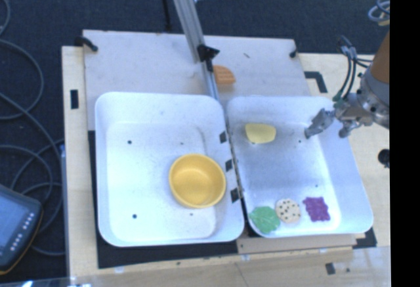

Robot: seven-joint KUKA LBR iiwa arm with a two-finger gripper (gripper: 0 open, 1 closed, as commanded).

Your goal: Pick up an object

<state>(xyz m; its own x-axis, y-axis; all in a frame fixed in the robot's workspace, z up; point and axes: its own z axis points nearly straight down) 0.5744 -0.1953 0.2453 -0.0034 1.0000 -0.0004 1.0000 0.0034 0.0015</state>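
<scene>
Left bin [118,148]: white, flecked with small dark specks, containing a yellow bowl [197,180]. Right bin [341,174]: white, with a pale yellow piece [260,133], a green piece [264,219], a cream cookie dotted with dark spots [287,211] and a purple piece [317,208]. Gripper [331,123]: grey. Bench [72,115]: pale tan. Behind the bins, an orange object [224,76].
</scene>
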